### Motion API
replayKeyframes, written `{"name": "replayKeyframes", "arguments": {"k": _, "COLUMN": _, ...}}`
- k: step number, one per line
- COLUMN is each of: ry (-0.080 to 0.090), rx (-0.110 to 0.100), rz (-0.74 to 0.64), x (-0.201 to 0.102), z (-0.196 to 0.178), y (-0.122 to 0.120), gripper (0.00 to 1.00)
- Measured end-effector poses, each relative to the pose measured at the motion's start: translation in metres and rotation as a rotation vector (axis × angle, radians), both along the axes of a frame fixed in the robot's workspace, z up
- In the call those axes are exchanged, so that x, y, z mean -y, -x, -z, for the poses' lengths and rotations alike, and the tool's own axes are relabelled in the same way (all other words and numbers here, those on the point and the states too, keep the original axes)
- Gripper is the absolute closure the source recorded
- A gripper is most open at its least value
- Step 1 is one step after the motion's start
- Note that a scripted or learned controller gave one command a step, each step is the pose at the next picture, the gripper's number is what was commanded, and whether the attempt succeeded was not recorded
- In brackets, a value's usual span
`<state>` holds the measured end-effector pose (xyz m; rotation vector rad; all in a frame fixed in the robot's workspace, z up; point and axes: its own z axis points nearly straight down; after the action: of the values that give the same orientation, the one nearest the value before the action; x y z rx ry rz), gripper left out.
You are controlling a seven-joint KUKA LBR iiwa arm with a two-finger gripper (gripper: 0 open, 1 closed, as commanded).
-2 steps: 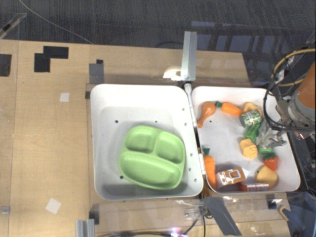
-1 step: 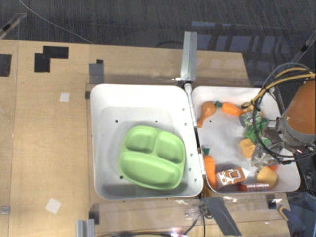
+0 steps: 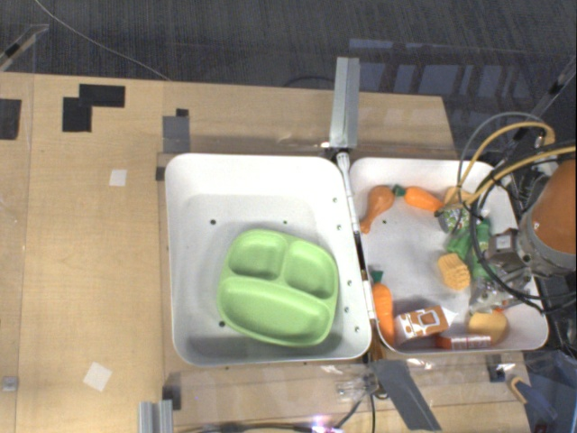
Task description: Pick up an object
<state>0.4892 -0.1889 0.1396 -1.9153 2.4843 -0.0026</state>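
Overhead, a grey arm with an orange band is reaching in from the right over the right-hand white bin, cables looping above it; the end effector is sitting low among toy food near that bin's right side, and whether it is clenched or released cannot be told; a drumstick and a carrot are lying near the bin's far wall, a second carrot along its left wall, a small orange-and-white carton near its front edge; a green divided plate is resting in the left bin; both bins are sitting side by side on the wooden table.
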Motion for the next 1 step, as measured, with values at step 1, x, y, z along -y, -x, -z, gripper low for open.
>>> {"name": "replayKeyframes", "arguments": {"k": 1, "ry": 0.000, "rx": 0.000, "rz": 0.000, "x": -0.0001, "z": 0.0001, "y": 0.0000, "gripper": 0.00}}
